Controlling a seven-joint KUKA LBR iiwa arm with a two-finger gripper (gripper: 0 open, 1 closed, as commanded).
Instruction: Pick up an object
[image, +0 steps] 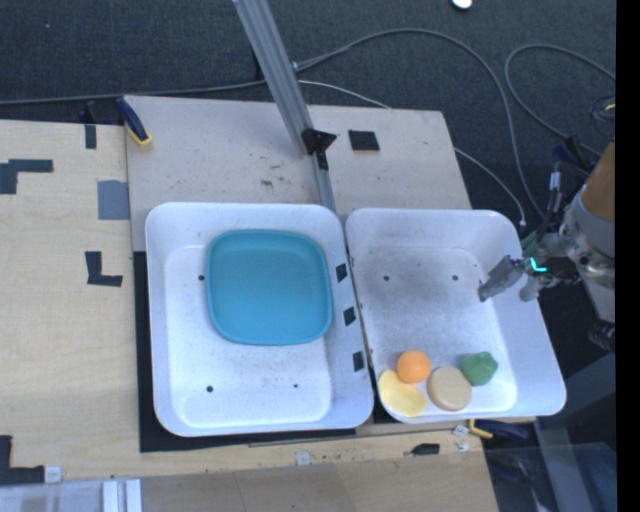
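Pickup not yet made: gripper poised over right bin's right wall, nothing visible in its grasp, open or closed impossible to tell. Candidates clustered at bin's near edge: orange ball, tan disc, yellow piece, green lump. Still ahead: descent, grip, lift. No readable writing anywhere.
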